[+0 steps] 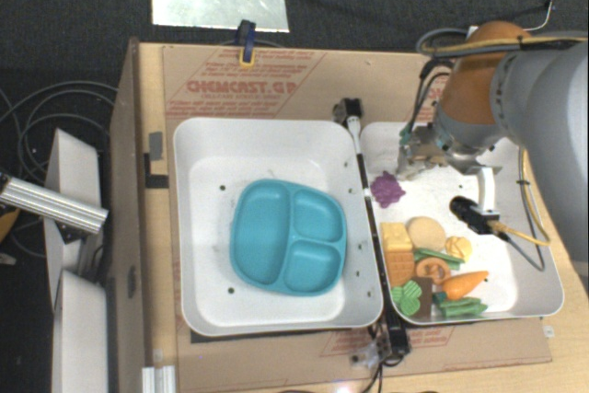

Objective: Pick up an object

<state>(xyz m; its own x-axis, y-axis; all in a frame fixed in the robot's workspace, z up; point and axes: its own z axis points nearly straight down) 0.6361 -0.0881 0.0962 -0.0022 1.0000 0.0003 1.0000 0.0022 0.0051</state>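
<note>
Grey metal gripper (414,159) is hanging low over the far left corner of the right bin (541,288), at the end of the arm (515,92) reaching in from the right. Whether it is clenched or released cannot be told from this angle, and nothing is showing in its grasp.

Just beside it, on the near side, the purple toy grape cluster (387,190) is lying on the bin floor, apart from the gripper. Further toward the camera, a yellow cheese block (397,237), a tan bread roll (425,230), a carrot (465,283) and green beans (433,255) are sitting heaped together. A blue divided plate (287,236) is lying in the left bin (198,189).

Judgement: no pick is made yet. The gripper is standing near the grapes, and seizing and lifting are outstanding.
</note>
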